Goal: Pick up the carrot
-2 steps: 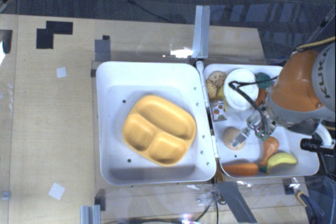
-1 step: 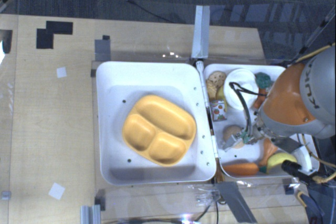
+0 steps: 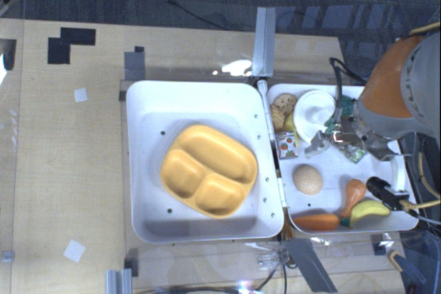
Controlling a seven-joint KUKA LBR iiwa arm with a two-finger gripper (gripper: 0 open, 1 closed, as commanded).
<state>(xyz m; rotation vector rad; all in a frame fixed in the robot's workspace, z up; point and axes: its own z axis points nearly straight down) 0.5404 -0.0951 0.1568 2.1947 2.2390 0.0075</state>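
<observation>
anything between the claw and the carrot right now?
Nothing visible. The claw hangs over the middle of the right bin; the carrot lies along the near wall. The beige ball sits just left of the straight path, and nothing covers the carrot.

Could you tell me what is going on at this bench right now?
A KUKA arm reaches in from the right over the right bin, its gripper hovering near the white cup, above the middle of the bin. The carrot lies untouched along the bin's near edge, beside a banana. The left bin holds a yellow divided tray. Nothing has been picked up yet.
</observation>
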